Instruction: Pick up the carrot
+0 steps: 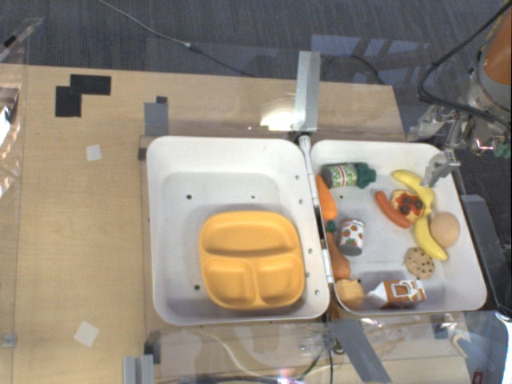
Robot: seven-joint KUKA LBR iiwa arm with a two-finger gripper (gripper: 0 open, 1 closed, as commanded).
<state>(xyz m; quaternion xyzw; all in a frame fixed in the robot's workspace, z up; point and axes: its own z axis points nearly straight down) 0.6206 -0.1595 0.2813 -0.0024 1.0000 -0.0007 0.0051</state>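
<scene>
The carrot (326, 200) is orange and slim. It lies lengthwise against the left wall of the right bin (474, 293), just below a green bottle (349, 174). My gripper (445, 157) hangs over the bin's top right corner, well to the right of the carrot and apart from it. It sits beside the upper banana (416, 182). Nothing is seen held in it. The arm's orange band (498, 61) is at the far right edge.
Crowding the right bin are a small can (351, 236), a sausage (391, 210), a second banana (429, 240), an egg (445, 229), a cookie (418, 263), a carton (400, 293) and a bread roll (350, 294). The left bin (172, 174) holds a yellow divided plate (252, 259).
</scene>
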